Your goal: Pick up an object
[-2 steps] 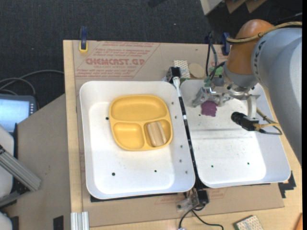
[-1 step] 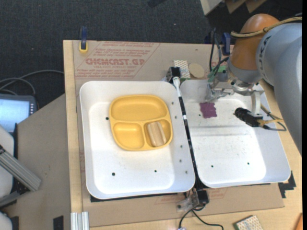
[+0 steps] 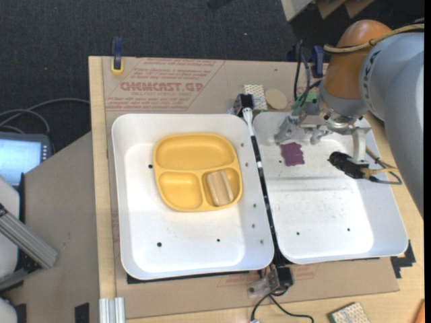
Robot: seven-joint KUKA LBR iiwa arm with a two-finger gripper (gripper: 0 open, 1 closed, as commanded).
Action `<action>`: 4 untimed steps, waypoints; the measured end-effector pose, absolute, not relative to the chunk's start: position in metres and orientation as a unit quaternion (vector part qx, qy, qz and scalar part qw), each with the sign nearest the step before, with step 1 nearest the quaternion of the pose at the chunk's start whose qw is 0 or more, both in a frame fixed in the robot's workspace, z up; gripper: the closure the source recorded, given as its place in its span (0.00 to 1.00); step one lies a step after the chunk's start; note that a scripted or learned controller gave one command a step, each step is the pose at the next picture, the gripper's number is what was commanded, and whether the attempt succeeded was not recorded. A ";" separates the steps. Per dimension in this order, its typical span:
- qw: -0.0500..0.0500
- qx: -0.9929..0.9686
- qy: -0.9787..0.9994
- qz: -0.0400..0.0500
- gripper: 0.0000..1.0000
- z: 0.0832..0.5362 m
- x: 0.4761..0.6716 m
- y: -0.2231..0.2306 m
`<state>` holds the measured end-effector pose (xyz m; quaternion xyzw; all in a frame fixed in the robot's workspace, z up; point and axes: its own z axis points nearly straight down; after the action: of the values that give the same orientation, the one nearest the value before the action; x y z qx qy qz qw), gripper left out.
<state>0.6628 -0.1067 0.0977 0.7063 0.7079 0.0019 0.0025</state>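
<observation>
**Gripper low over the purple piece**

The purple object (image 3: 293, 153) lies flat near the back of the right bin (image 3: 323, 227), small, dark and roughly square. My gripper (image 3: 301, 130) hangs just above it, at its far edge; I cannot tell how the tool is set or whether it has anything. I'd centre over the piece before descending, since it looks thin. The yellow divided tray (image 3: 195, 155) sits in the left bin (image 3: 135, 200).
</observation>
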 end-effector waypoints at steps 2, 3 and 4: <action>-0.002 0.708 0.706 0.004 0.00 0.086 0.643 -0.220; 0.002 0.705 0.709 0.001 0.00 0.085 0.668 -0.169; -0.002 0.708 0.706 -0.001 0.00 0.085 0.625 -0.181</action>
<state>0.6255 -0.1810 0.0848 0.7079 0.7063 -0.0014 -0.0020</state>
